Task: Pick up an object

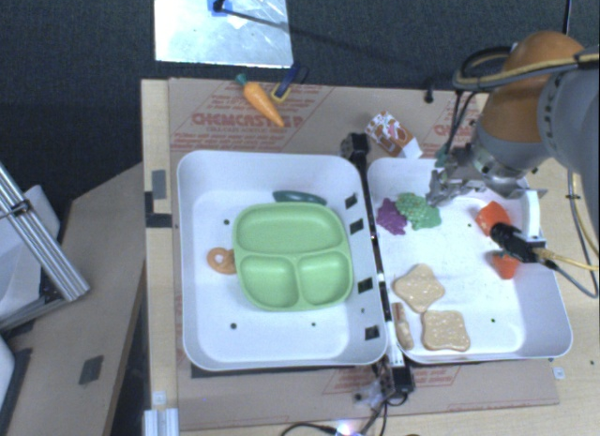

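Observation:
My gripper (439, 187) hangs low over the back left part of the right bin (548, 317), directly above and to the right of a green leafy piece (418, 210). A purple piece (390, 217) lies against the green one on its left. An orange-red piece (491, 217) rests to the right of the gripper, and a smaller orange one (506, 266) lies nearer the front. Two toast slices (418, 287) (444, 330) sit at the bin's front.
The left bin (202, 331) holds a green divided plate (286, 256), a small orange ring (221, 261) and a dark green item (300, 198) behind the plate. A carrot (262, 103) and a small packet (389, 133) lie on the bench beyond the bins.

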`<state>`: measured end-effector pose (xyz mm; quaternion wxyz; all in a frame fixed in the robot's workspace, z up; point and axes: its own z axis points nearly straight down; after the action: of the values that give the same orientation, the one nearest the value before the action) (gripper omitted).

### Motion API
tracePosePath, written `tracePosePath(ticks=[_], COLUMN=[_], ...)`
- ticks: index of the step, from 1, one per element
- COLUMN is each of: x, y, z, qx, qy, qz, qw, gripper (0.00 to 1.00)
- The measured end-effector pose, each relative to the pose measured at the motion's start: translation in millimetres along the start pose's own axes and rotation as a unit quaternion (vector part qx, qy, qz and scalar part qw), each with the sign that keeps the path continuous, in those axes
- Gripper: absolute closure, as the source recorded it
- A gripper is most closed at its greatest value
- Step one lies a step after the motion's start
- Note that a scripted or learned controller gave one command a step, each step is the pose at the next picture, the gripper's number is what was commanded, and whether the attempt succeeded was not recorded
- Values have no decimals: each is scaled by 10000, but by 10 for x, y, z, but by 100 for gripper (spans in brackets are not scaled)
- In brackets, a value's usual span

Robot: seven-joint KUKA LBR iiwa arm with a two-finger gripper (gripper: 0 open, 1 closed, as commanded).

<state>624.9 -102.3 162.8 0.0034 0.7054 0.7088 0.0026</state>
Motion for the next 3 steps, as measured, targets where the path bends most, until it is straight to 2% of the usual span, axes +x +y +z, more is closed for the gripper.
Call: tracePosePath(ticks=[1,2,3], x=[100,102,401], y=[30,42,-434], z=[-507,-625,-529], qx=[4,27,56], qy=[3,7,13], qz=[-9,-6,-11], qw=[10000,10000,10000], gripper=[100,100,100])
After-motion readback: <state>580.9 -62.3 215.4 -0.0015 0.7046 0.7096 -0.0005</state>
